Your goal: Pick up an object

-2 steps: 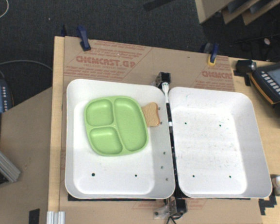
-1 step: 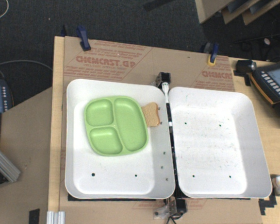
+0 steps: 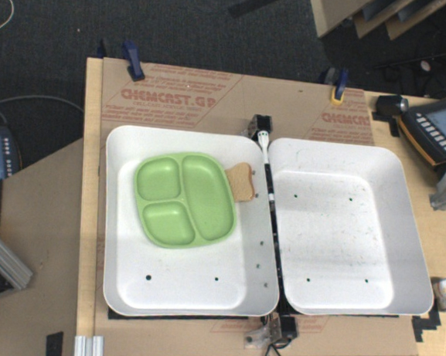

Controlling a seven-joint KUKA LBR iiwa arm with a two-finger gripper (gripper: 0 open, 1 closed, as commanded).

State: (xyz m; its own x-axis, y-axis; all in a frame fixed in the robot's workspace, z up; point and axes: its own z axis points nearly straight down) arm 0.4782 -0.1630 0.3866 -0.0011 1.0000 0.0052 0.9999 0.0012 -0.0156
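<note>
From my station I see two candidates for picking, both in the left bin, which lies on the 9 o'clock side of the desk. The green plate, with three compartments, lies flat in the upper half of this bin. A small tan piece lies at about 2 o'clock from the plate, touching or almost touching its rim, and near the wall between the bins. The right bin, at 3 o'clock, shows just small dark specks on its floor.

I judge the tan piece to be the easier target. I would come straight down on it and close across its narrow side, keeping away from the plate rim and the bin wall. The plate is wide and low, so I could take it only at the rim, and it may slip.

How the jaws stand I cannot tell from this view. What the tan piece is made of, and its thickness, I also cannot make out. The device at 2 o'clock of the desk is cut by the frame edge.
</note>
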